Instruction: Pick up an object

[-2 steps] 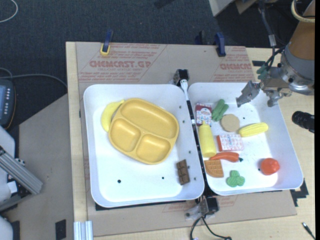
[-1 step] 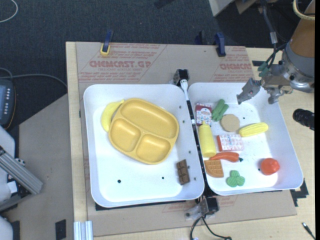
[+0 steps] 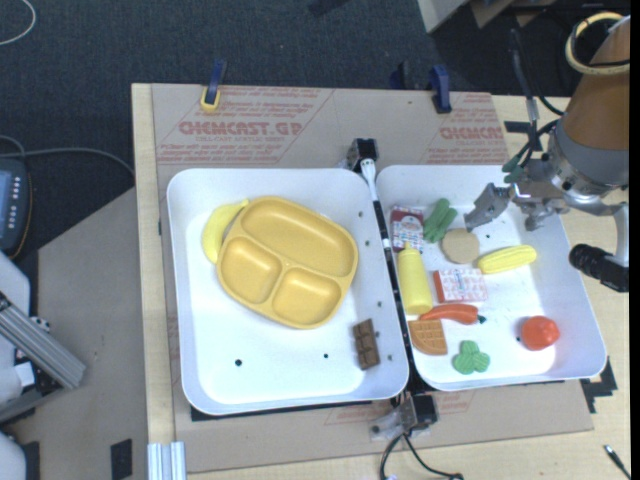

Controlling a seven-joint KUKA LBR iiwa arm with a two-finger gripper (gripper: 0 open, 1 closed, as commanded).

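My gripper (image 3: 510, 212) hangs over the far part of the right bin (image 3: 580, 313), open, with nothing between its grey fingers (image 3: 487, 208). Just below it lie a yellow corn cob (image 3: 507, 259) and a tan round cookie (image 3: 460, 246). A green pickle (image 3: 438, 220) and a red-and-white packet (image 3: 407, 230) lie to its left. Nearer the front are a yellow bottle (image 3: 414, 278), a white packet (image 3: 461, 285), an orange-red sausage (image 3: 449, 314), a waffle piece (image 3: 430, 339), green broccoli (image 3: 470, 358) and a red tomato (image 3: 539, 333).
The left bin (image 3: 200, 348) bears a yellow divided plate (image 3: 287, 261), a yellow piece (image 3: 214, 230) tucked behind it and a brown chocolate bar (image 3: 366, 343) near the divider. Clamps (image 3: 211, 93) hold the cardboard at the back. The arm (image 3: 600, 118) enters from the right.
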